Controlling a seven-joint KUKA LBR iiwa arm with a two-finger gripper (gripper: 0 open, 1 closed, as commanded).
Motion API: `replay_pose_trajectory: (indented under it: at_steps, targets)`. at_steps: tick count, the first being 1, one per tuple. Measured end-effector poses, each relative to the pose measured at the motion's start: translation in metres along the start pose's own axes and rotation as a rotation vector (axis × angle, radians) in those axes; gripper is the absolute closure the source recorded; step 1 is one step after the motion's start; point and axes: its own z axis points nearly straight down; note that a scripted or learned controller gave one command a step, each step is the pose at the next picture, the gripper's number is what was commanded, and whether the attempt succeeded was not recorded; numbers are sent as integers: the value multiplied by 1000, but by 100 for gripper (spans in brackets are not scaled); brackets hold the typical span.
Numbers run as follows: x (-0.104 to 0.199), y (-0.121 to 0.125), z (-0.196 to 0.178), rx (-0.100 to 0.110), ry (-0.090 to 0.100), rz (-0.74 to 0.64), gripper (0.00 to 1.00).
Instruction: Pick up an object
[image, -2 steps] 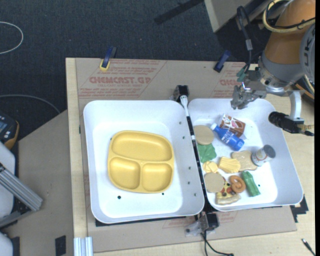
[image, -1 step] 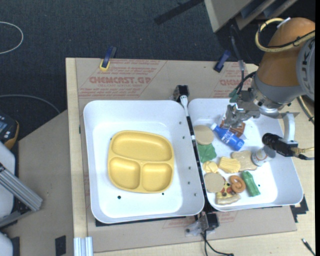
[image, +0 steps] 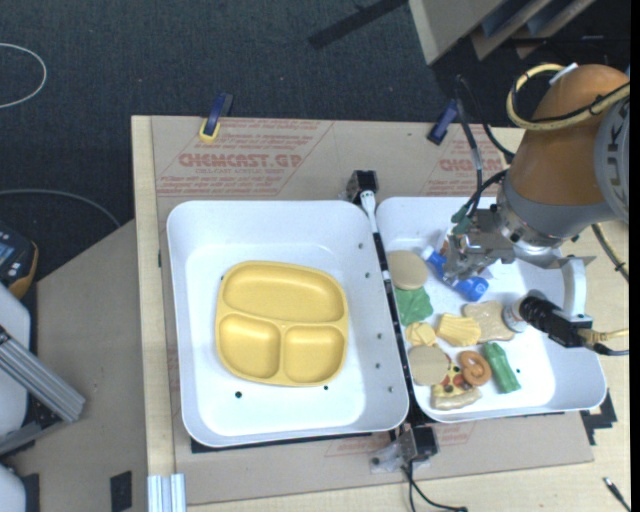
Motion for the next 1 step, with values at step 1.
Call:
replay_pose_trajectory:
  at_steps: [1]
  targets:
    - [31,-40,6,2,1,-3,100]
